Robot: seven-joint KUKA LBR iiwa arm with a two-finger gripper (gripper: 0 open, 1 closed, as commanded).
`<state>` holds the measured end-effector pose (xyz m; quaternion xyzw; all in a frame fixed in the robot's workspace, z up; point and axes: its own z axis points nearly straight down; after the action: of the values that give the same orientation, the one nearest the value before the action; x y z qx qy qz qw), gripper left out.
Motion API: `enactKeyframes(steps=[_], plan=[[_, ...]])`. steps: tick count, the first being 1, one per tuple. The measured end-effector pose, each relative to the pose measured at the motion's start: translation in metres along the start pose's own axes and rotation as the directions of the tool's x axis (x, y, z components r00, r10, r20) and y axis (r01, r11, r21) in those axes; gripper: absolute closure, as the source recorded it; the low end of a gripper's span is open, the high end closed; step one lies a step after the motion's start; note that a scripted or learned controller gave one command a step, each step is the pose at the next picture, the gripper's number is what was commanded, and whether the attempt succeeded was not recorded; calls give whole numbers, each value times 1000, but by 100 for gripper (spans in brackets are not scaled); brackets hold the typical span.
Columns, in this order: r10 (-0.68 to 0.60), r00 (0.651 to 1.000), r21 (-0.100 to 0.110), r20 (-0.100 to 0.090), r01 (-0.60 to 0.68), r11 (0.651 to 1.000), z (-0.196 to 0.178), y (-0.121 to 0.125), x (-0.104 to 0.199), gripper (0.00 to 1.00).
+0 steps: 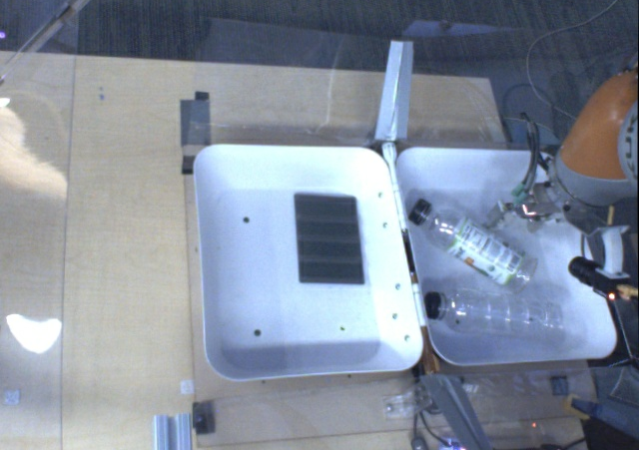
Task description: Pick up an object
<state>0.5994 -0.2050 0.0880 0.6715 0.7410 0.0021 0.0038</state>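
clear bottle [494, 311] barely visible

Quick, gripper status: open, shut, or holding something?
Gripper: cannot be told. It is over the right bin, near the upper bottle, with no bottle seen in it.
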Motion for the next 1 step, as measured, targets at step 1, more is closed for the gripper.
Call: enactKeyframes(steps=[1], plan=[[-95,995,-22,21,96,995,-7,-15,52,0]])
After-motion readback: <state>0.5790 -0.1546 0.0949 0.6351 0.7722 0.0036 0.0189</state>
